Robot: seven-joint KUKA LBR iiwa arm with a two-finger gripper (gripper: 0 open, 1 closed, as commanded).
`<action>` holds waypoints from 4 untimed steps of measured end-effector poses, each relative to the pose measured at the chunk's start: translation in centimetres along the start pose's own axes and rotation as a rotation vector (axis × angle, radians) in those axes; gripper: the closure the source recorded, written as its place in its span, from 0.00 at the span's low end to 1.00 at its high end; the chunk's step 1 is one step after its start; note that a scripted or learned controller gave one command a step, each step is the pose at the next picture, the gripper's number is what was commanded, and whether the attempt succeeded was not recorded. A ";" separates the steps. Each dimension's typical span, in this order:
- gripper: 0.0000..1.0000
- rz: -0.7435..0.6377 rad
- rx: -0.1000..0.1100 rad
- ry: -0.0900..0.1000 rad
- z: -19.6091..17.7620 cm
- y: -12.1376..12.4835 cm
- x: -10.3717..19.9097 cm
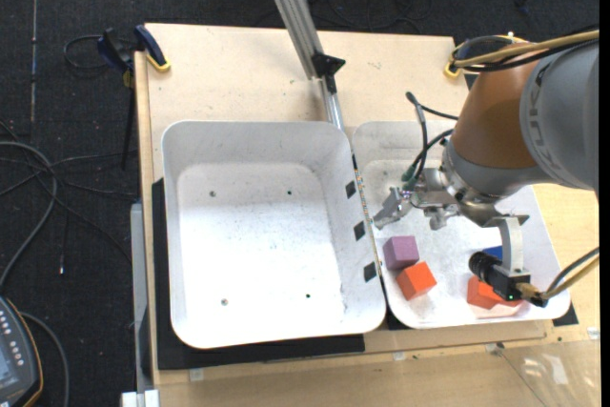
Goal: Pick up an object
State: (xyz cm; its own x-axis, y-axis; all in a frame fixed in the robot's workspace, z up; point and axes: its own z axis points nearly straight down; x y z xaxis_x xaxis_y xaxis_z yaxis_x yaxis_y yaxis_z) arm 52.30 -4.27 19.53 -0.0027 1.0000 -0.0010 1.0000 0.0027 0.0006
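the gripper (412,210) is seen low over the right bin (548,234), near its left wall. two metal fingers (389,208) are seen spread apart, and nothing is held between them. just below the gripper one purple cube (400,252) is found on the bin floor, apart from the fingertips. just beside it, lower and to the right, one orange cube (416,280) is placed, close enough that contact cannot be ruled out. a second orange block (482,294) is seen near the bin's lower right corner, partly covered by a black fitting on the arm (515,124); something blue (488,254) shows just above it, too hidden to be named. three blocks are counted in all, two orange and one purple, all in the right bin. the left bin (191,148) is seen beside it, the two rims touching; its floor is marked only by dark specks. two bins are borne by one wooden counter (238,71). one yellow-tipped clamp (151,48) is fixed at each of the two far corners, and one slanted metal pole (291,0) is seen crossing the far edge.
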 end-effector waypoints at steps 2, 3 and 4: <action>0.00 -0.004 -0.003 0.003 -0.2 -3.3 -1.2; 0.00 0.008 0.003 -0.002 5.4 -0.3 -7.5; 0.00 0.001 -0.010 -0.003 -12.3 3.0 -11.0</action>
State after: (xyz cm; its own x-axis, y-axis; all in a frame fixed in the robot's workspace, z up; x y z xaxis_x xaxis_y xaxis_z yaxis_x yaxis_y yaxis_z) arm 55.28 -15.23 31.84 -0.0020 1.0000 -0.0045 0.9999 0.0021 0.0102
